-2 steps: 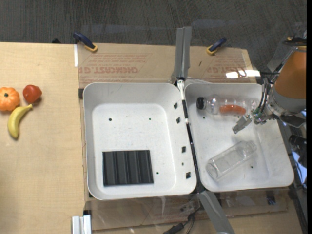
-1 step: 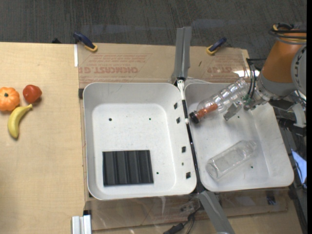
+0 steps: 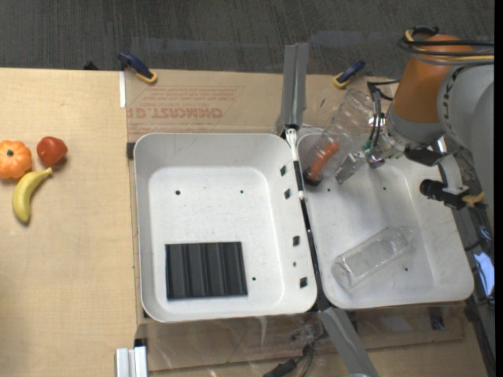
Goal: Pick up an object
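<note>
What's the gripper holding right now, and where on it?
Cannot be told. The gripper sits at the right bin's back-left corner beside an orange-and-black object; a grip isn't visible. A clear bottle lies apart.

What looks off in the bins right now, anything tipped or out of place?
In the right bin, a clear plastic bottle lies on its side, slanted. An orange-and-dark object leans tilted against the top-left corner wall, near the gripper. The black ridged tray in the left bin lies flat and square.
</note>
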`<control>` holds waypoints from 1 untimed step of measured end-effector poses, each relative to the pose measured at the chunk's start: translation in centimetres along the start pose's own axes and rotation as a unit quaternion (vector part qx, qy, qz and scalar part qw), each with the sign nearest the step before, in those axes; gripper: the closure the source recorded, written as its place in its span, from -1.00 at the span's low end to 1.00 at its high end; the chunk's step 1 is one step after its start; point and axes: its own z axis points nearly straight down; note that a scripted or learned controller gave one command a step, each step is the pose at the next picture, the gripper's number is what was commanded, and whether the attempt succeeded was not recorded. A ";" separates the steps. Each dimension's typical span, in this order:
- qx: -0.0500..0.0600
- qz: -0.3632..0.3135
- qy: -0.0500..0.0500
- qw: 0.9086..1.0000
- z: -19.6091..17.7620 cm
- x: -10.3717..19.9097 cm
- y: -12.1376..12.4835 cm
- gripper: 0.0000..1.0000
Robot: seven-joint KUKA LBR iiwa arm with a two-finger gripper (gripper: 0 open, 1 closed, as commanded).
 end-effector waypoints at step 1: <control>-0.001 -0.083 0.000 0.997 -0.1 -2.2 -0.9 -1.00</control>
